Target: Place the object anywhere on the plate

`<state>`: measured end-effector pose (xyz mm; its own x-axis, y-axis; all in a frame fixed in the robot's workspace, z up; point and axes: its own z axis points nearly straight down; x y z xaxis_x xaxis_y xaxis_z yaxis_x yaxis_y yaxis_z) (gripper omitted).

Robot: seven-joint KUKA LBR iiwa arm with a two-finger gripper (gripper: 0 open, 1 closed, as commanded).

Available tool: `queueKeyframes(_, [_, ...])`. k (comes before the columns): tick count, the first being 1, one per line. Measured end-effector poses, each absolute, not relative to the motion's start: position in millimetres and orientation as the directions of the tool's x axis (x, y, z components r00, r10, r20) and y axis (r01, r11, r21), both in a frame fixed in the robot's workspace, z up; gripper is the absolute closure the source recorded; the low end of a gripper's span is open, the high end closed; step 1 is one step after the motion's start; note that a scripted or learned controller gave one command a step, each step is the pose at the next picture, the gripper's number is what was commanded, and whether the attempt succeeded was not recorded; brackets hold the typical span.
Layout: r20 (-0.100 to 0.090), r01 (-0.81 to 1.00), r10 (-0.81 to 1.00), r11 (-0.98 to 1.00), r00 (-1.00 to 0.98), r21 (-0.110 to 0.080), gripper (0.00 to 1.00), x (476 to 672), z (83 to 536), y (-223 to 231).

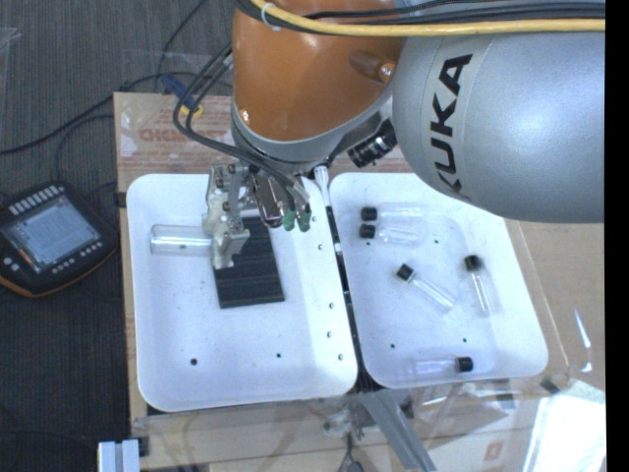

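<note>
- Item, the task's thing: we log a clear plastic vial (180,239), a small cylinder lying on its side in the left white shallow bin (167,362), just left of the gripper (224,254). Its right end runs in by the gripper's pale body; whether it sits between the fingers we cannot tell.
- Item, the target: we log a black ribbed rectangular plate (254,273), lying flat in the same bin, just right of the vial's right end and partly under the gripper.
- Item, the gripper: it hangs below the grey arm with the orange band (305,47), low over the plate's left edge. We cannot tell how far the fingers stand apart, nor whether they have hold of anything.
- Handling, our judgement: the vial looks light, stiff and smooth-walled, so it may slip or roll; thin plastic may flex under a hard pinch. We would take it across the middle of the barrel, fingers square to its length.
- Risk, our judgement: the plate's ribs may steady a round thing if it lies along them; across them it may roll off.
- Other stock: the right white shallow bin (521,352) holds several clear vials with black caps (423,283), well apart from the plate.
</note>
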<state>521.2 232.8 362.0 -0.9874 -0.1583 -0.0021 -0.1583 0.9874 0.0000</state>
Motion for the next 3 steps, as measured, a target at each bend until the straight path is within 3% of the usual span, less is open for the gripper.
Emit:
queueKeyframes(1, [0.000, -0.307, -0.307, 0.952, -0.952, 0.000, 1.00, 491.4, 329, 233])
queueKeyframes(2, [0.000, -0.440, -0.440, 0.898, -0.898, 0.000, 1.00, 588.4, 227, 222])
queueKeyframes(3, [-0.005, -0.621, -0.621, 0.784, -0.784, 0.001, 1.00, 669.0, 265, 234])
